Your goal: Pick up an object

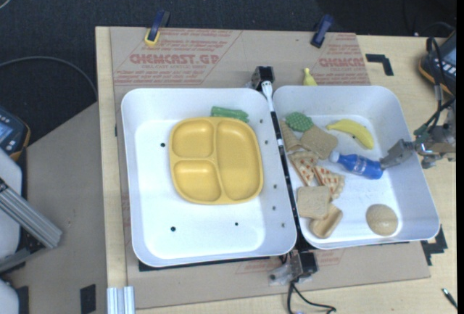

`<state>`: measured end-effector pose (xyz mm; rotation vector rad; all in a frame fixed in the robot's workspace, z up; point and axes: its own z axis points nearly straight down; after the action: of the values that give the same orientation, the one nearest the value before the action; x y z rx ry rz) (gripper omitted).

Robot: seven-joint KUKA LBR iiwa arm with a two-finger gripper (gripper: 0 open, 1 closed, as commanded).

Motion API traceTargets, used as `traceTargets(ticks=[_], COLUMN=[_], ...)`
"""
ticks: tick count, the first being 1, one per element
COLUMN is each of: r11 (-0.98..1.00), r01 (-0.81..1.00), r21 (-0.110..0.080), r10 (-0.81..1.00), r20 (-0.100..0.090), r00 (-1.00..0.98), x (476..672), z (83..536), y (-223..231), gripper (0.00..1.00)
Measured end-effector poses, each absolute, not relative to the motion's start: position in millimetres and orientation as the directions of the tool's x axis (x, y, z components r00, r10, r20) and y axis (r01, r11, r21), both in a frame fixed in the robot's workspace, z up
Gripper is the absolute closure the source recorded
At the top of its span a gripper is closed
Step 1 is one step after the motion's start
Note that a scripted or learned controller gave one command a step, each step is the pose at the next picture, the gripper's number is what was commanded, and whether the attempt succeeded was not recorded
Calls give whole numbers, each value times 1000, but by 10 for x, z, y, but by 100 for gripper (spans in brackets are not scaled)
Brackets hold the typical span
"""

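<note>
I'm seeing a yellow divided plate point(216, 160) in the white left bin point(145, 233); over in the right bin point(413, 189), a yellow banana point(353, 133), blue bottle point(359, 165), tan bread slices point(313, 201), green leafy piece point(299, 120).

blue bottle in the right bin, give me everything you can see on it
The blue bottle is small, plastic-looking, with a white cap end pointing left. It lies on its side, slightly slanted, mid right bin, below the banana. Its cap end meets the waffle. The end effector sits at its right end; contact is unclear.
</note>
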<state>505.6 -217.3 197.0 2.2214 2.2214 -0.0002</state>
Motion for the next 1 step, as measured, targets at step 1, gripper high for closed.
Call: traceTargets(ticks=[1], r11=[4], r01=[1000], r21=[-3], r10=[1000], r20=[4], r00=[-4], x=[4786], z=[1995], y=[-1660], gripper=[0])
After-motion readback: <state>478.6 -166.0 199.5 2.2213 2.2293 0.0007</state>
